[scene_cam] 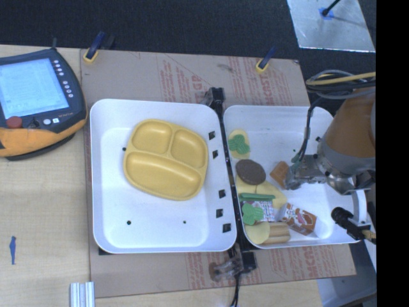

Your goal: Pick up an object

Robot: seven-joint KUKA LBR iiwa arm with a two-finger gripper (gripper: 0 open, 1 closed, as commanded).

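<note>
Reaching in from the right, the arm's jaws (295,174) hung low inside the right bin (268,115), just beside a small brown block (280,173); whether they were open or closed could not be told. Nearby lay a dark brown disc (250,171) and a printed snack packet (300,219), its lettering unreadable. The left bin (105,171) held a yellow divided tray (167,158).

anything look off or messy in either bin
Nothing looks damaged or spilled. The yellow divided tray sits askew in the left bin, turned against its edges. The toy food pieces lie jumbled and overlapping along the right bin's left side.
</note>
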